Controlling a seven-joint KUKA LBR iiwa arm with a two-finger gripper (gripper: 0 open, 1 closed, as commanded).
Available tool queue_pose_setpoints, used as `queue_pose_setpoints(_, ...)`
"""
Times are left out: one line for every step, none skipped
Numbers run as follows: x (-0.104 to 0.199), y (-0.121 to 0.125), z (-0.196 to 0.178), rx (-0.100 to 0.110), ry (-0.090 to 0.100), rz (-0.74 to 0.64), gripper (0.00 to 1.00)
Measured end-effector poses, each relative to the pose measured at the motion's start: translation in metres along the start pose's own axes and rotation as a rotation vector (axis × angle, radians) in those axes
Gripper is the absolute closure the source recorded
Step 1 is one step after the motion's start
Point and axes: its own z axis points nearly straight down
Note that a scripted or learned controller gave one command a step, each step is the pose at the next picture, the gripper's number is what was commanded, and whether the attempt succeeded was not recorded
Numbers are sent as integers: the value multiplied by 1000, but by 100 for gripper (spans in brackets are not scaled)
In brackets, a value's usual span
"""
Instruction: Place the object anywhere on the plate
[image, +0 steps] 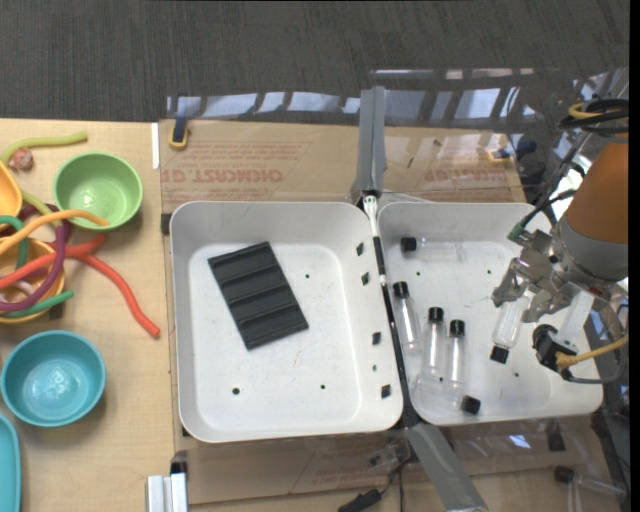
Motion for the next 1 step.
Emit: queue_pose_setpoints(-83, 7, 48, 2, 2, -86, 100)
